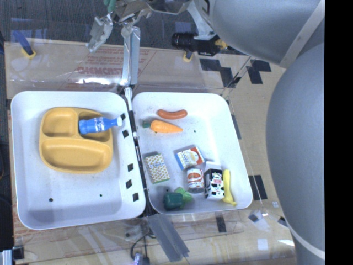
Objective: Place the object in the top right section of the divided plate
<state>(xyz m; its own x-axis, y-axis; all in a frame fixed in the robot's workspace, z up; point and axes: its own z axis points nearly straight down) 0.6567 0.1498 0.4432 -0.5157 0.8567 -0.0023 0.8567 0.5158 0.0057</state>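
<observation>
In the left bin (33,203), the blue bottle (98,125) lay on its side in the yellow divided plate (71,158), across its top right section, cap poking over the rim. I judged the placing done. My jaws (113,29) hung spread and empty above the desk, beyond the bins. The right bin (231,148) kept its other items.

One fixed camera, high, slanting down over both bins (22,148)

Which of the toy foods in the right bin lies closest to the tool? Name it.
The sausage, at the bin's far edge; the carrot lies just nearer the camera, and the tool is beyond the bins.
</observation>
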